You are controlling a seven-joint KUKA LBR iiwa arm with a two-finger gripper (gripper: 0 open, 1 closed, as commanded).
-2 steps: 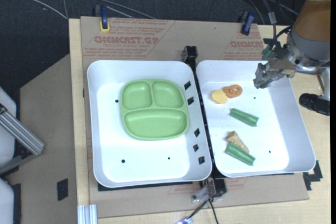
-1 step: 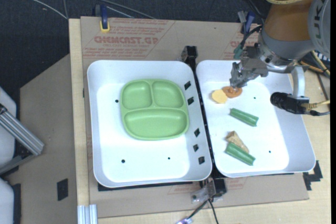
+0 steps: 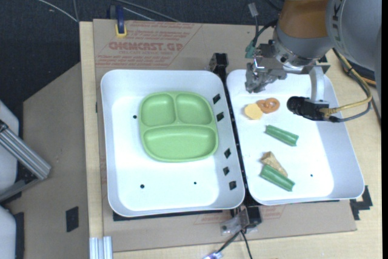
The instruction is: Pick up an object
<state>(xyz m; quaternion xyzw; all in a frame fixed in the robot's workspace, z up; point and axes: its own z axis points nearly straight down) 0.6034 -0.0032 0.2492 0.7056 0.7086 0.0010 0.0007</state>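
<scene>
The gripper (image 3: 259,82) is poised over the right bin (image 3: 339,148), just above the orange ring (image 3: 268,105) and yellow piece (image 3: 253,111). Whether it is spread cannot be told. One piece should be centred on before descent, so that its neighbour is not nudged.

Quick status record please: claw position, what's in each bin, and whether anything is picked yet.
claw: over far end of right bin, nothing seen between its fingers
nearest items: yellow piece and orange ring-shaped piece, touching each other
other right bin items: green stick; tan wedge resting against second green stick
left bin: green divided plate
picked: not yet
</scene>
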